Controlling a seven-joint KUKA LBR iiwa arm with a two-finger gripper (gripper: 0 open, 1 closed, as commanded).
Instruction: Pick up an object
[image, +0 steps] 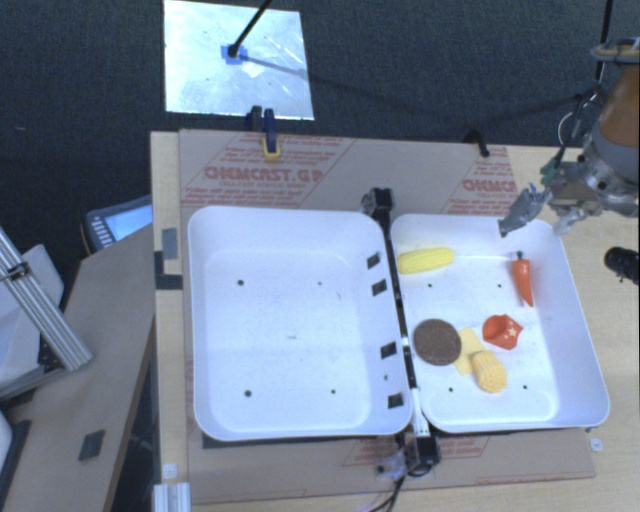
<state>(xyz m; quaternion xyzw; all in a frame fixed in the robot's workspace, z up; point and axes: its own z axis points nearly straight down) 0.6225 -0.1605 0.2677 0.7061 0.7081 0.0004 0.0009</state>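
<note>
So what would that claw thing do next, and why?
Probably drop down and slightly inward toward the carrot. The gripper hovers above the right bin's far corner with nothing between its fingers, and the carrot lies closest below it, apart from the other toys, so it looks the easiest to grab.

Grey arm (615, 130) at the right, claw (545, 213) spread open, fingers angled down.

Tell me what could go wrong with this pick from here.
The brown round disc, pale yellow piece, yellow corn cob and red pepper crowd together, so a grab may nudge neighbours. The orange carrot is thin and may slip. The gripper hovers near the right bin's rim and could clip it.
</note>
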